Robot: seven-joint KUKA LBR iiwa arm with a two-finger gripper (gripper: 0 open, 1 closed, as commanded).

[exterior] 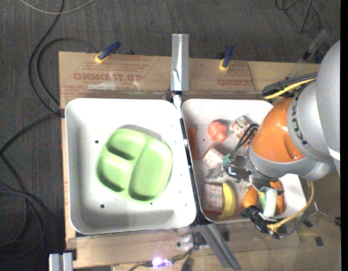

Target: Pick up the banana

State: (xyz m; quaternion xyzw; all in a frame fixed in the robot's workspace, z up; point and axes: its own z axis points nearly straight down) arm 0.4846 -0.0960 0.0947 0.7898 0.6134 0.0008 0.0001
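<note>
The yellow banana [228, 199] lies near the front of the right bin [194, 151], next to a brown packet [212, 196]. My arm reaches in from the right, its orange band above the bin's right half. The gripper [234, 166] hangs low over the bin's middle, just above and behind the banana, amid dark wrist parts and cables. The arm's body hides the bin's right side.
A green divided tray [135, 164] sits in the left bin [83, 208]. The right bin also holds a red item [217, 130], a pink-white packet [214, 156], a small patterned object [239, 125] and an orange and white object [265, 200]. A metal post [179, 64] stands behind the bins.
</note>
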